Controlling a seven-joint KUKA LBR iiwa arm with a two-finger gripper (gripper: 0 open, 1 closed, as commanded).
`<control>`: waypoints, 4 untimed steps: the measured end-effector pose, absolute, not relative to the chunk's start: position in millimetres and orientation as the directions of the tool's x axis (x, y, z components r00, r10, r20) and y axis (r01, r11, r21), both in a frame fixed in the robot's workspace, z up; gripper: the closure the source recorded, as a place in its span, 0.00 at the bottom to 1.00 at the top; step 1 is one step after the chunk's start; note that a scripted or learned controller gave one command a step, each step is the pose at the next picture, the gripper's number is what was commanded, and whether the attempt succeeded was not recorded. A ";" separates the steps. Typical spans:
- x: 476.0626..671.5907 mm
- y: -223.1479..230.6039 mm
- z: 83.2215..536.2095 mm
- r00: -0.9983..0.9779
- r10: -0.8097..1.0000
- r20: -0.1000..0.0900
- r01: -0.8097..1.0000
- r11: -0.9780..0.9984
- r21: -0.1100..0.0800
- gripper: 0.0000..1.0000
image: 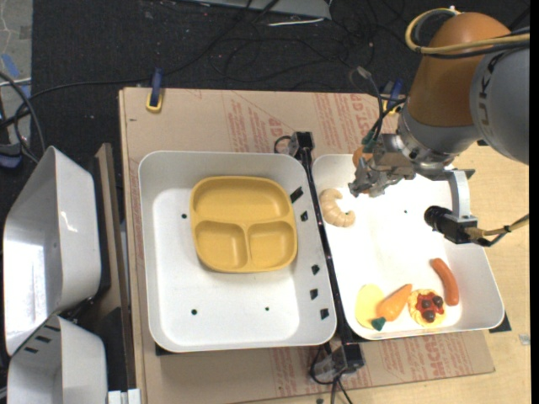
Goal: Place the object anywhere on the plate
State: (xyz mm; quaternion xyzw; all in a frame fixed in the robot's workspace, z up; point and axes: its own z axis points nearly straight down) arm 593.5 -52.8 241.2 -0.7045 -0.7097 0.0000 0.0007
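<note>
Yellow plate with three compartments sits in the left bin, upper-middle of it, nothing on it. That bin's floor around the plate is bare white with a few dark dots.

From my camera view, the right bin holds all the food items. Croissant, pale tan and curved, lies near the bin's upper-left corner, just beside the divider between the two bins. I'm reading it as the nearest candidate object, though I can't tell which item is the target. It's flat on the bin floor, nothing around it.

Gripper hangs over the upper part of the right bin, just right of and slightly above the croissant. Close to it, but I see no contact. Fingertips blur into the wrist hardware at this angle, so I can't tell if the jaws are apart or together. Nothing visibly between them.

Arm comes in from the upper right, orange band big in frame above the grey wrist. A black bracket piece sticks out below it over the right bin's middle-right.

Lower edge of the right bin: a yellow lemon-like piece, a carrot lying across it, a small pizza-like item with dark toppings, and a reddish sausage just above that. All well apart from the gripper.

Bins rest on a cardboard sheet; yellow clamp at its top-left corner.
</note>
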 end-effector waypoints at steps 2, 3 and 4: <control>578.6 64.2 236.6 -0.009 1.000 0.002 1.000 0.009 -0.001 1.00; 570.4 127.3 238.9 -0.010 1.000 0.001 1.000 0.010 0.000 1.00; 571.1 123.1 238.8 -0.003 1.000 0.000 1.000 0.003 -0.001 0.00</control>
